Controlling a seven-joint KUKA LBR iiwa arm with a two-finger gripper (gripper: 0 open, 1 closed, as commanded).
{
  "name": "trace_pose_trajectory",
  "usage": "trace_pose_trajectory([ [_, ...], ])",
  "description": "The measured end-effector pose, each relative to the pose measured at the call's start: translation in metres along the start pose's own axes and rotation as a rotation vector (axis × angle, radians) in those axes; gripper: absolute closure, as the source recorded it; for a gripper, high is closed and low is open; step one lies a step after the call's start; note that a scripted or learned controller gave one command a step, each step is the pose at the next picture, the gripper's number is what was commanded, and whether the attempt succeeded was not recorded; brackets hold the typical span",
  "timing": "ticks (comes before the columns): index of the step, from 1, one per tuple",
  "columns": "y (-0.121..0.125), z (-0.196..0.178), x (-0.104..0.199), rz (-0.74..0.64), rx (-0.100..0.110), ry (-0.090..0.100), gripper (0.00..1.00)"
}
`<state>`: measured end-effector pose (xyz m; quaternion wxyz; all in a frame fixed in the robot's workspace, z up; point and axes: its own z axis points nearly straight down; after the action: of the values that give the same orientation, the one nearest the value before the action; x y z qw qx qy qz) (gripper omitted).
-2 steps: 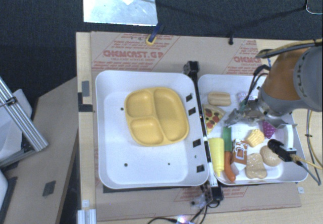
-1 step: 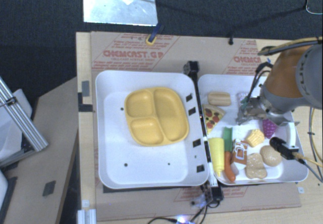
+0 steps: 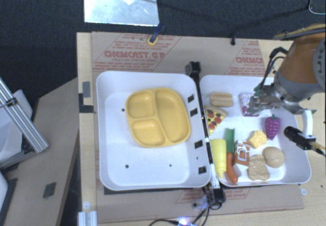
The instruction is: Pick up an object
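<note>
jaws (image 3: 259,102) low in right bin (image 3: 300,171), beside purple grapes (image 3: 272,126); cannot tell whether open or closed.

I see the arm (image 3: 305,67) reaching in from the right, its pincer (image 3: 260,102) low over the right bin (image 3: 300,171), right above a small pink-and-white packet (image 3: 247,104) near the bin's back edge. Beside that sit a bread roll (image 3: 221,99) and a pizza slice (image 3: 214,117). Purple grapes (image 3: 272,126) lie just in front of the pincer. Nearer me are a corn cob (image 3: 219,153), a carrot (image 3: 232,170), a yellow cheese wedge (image 3: 257,139) and two tan cookies (image 3: 265,164). The left bin (image 3: 109,169) holds a yellow divided plate (image 3: 157,117). Both bins rest on the table (image 3: 56,133).
</note>
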<state>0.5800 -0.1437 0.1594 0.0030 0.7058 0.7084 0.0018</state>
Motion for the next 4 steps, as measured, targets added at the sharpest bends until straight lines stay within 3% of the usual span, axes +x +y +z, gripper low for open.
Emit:
trace_pose_trajectory([
  [1, 0.000, -0.064, -0.003, 0.000, 0.000, 0.000, 1.00],
  [2, 0.001, -0.065, -0.003, -0.001, 0.004, 0.001, 1.00],
  [3, -0.006, -0.071, 0.053, -0.005, 0.005, 0.003, 1.00],
  [4, 0.006, -0.071, 0.112, -0.004, 0.005, 0.002, 1.00],
])
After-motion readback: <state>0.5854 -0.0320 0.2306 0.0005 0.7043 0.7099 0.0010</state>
